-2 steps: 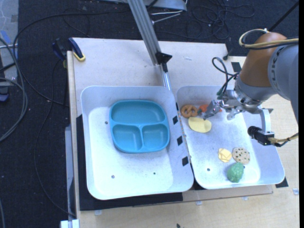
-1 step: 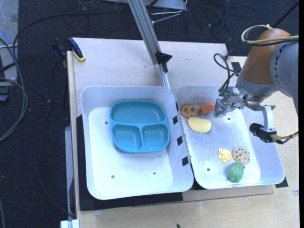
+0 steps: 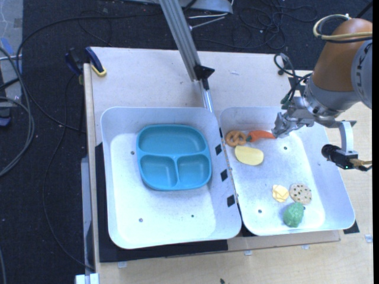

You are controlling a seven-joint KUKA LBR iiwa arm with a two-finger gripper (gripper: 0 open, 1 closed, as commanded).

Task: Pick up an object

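Two shallow white bins are sitting side by side on the desk (image 3: pixel 148 76). The left bin (image 3: pixel 118 218) is holding a blue divided plate (image 3: pixel 174 157), which is lying flat near the bin's middle with its three compartments facing up. The right bin (image 3: pixel 325 188) is holding the small things to be picked: a pretzel (image 3: pixel 235 138) is lying near the bin's far left corner, an orange carrot (image 3: pixel 261 135) is lying just beside it on the right, and a pale yellow piece (image 3: pixel 249 155) (shaped rather like a potato or a lemon slice) is resting just in front of the pretzel. Nearer the front edge, a small yellow lump (image 3: pixel 280 192) is sitting next to a spotted cookie (image 3: pixel 301 193), and a green broccoli-like piece (image 3: pixel 293 215) is lying just in front of those two. The arm is reaching in from the right, its orange band showing above the wrist, and the gripper (image 3: pixel 280 126) is hanging low over the far part of the right bin, right at the carrot's right end. Whether it is touching the carrot is unclear, and its opening is too dark and small to tell, so nothing can be said to be held. A slanted metal pole (image 3: pixel 180 31) is running from the top of the view down to the gap between the bins.
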